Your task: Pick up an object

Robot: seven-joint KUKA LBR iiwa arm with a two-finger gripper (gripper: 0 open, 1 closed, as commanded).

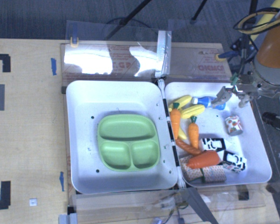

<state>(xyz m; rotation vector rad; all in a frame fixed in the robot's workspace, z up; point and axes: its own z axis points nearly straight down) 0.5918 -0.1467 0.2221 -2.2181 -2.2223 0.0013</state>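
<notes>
Writing-wise, only faint red lettering on the clear plastic wall (207,64) behind the bins, too blurry to read. Green three-compartment plastic tray (128,141) fills the left white bin (79,125). Right white bin (259,139) holds piled toy carrots (176,121), half buried. Tool (233,96) hangs spread, gripping nothing, over that bin's top edge.

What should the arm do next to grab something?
Probably lower the tool toward the small white and red object just below it in the right bin. That object lies apart from the crowded carrots and bananas, so it looks easiest to reach.
</notes>
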